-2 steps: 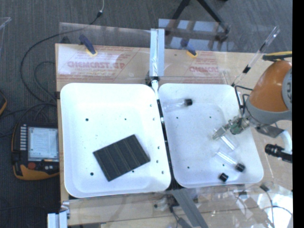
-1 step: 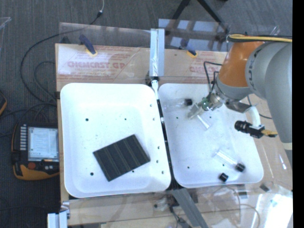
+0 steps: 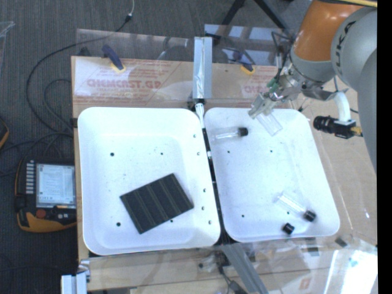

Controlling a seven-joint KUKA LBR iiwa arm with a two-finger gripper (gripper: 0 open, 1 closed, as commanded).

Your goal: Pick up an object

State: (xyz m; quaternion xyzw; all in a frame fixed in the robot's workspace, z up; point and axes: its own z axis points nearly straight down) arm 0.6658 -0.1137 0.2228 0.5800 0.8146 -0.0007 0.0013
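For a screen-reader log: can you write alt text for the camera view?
Over the far edge of the right bin, the arm's hand hangs above a clear tube; another capped tube and a small black cap lie near that bin's front. The left bin holds a ribbed black slab.

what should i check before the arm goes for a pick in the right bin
1. Targets in the right bin: ok, a clear tube near the back, another tube and a small black cap near the front.
2. End effector over that bin's back edge: ok.
3. End effector holding anything: cannot tell.
4. Tubes apart from each other: ok.
5. Black ridged pad lies in the left bin, out of the way: ok.
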